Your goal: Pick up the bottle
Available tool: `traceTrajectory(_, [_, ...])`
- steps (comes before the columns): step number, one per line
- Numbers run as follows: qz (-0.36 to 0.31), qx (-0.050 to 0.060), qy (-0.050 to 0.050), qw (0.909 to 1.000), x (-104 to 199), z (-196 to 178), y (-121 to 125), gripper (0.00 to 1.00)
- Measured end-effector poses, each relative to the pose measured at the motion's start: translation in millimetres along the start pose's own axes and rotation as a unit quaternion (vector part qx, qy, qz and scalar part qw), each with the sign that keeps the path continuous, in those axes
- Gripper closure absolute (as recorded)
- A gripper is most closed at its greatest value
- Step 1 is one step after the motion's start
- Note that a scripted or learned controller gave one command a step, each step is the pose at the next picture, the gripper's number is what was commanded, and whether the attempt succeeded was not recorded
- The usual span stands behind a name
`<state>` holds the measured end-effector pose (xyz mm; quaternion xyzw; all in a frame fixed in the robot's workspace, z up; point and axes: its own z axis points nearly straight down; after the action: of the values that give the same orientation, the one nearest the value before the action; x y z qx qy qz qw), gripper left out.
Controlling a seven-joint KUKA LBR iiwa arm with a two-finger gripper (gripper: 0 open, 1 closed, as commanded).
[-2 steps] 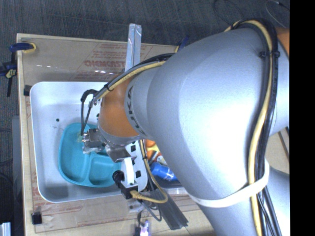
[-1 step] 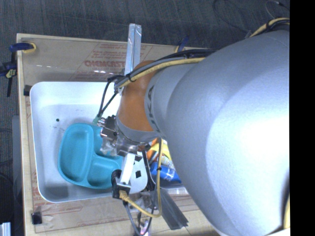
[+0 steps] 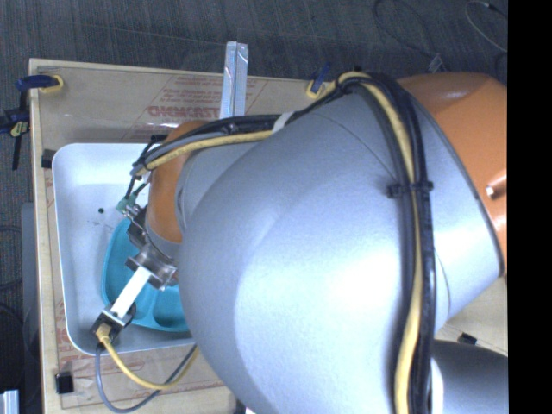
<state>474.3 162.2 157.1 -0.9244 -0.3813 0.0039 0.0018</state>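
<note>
in the near half of the left bin [image 3: 76, 198], a blue thing [image 3: 114, 270], probably the bottle, is lying right under the wrist. the risk, as i am judging it: the gripper [image 3: 148, 247] may be coming down off-centre on a rounded body, so the thing may be slipping aside or getting pushed against the bin wall. the arm [image 3: 345, 257] is reaching in from the right and bending steeply down over the bin. whether the gripper is spread or pressed together i cannot tell.

The grey arm [image 3: 328, 257] reaches over the white bin [image 3: 78, 179]; its end effector [image 3: 147, 253] hangs inside the bin, above a blue object [image 3: 116, 270].
</note>
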Motion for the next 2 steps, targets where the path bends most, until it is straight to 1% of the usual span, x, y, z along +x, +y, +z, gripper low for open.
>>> traceTrajectory(1, [0.111, 0.000, 0.000, 0.9938, 31.6, -40.0, -32.0, 1.00])
traceTrajectory(2, [-0.214, -0.001, 0.001, 0.9769, 40.3, 49.9, -39.0, 1.00])
